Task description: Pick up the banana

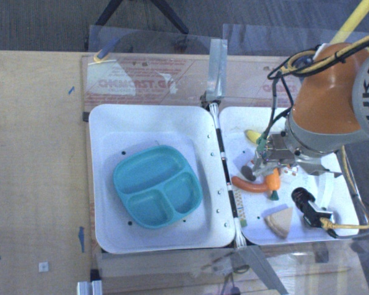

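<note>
Banana (253, 136) is what I'm after. It lies in the right bin (234, 123), just beyond the carrot (249, 184) toward the far wall and apart from it, with only its yellow left end clear of my own wrist. I judge it light. If it is a toy, as I suspect, it will be stiff and rather slick, with a curved back that could roll or squirt out of a pinch; if real, it would be soft and bruise easily. The best hold, I think, is across the middle of its body, square to its length, where it is thickest and should balance. The tapered tip I can see is a poor place to take it. My gripper (262, 163) hangs between the banana and the carrot, nearer the carrot. I cannot tell whether it is spread or pressed together, since my wrist and cabling cover it from above. Most of the banana's length runs under my arm (326, 97), so its direction and its other end are guesswork. A small orange piece (272, 181) with a green tip sits at the carrot's right end, and I cannot tell whether the two touch or are one thing. A pale wedge (279, 220) lies nearer the camera than the carrot, to its right and apart from it. Well left of the carrot, in the other bin (111, 128), rests a teal divided plate (157, 186).
</note>
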`<control>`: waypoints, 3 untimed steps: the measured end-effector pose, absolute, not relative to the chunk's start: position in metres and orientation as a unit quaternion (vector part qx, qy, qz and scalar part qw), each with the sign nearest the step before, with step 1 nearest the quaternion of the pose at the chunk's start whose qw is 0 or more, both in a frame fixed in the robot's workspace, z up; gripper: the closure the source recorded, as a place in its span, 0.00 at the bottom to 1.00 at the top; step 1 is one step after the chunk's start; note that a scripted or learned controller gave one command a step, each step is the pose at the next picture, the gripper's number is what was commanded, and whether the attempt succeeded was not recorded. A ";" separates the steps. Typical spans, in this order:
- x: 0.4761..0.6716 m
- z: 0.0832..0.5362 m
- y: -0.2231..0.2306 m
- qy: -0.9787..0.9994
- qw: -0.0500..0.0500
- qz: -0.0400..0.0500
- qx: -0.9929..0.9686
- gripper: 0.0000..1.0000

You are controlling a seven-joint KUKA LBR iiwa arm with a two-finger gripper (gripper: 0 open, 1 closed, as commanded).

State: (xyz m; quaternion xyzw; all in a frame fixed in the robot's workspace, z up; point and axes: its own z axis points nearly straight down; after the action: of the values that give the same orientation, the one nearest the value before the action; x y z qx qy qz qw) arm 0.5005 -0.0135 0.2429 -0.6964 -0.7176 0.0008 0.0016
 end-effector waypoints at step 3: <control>0.481 0.241 -0.009 -0.723 -0.001 -0.001 -0.691 1.00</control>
State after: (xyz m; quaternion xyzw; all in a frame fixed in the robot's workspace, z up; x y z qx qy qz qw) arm 0.4805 -0.0087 0.2413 -0.6910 -0.7229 -0.0006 -0.0009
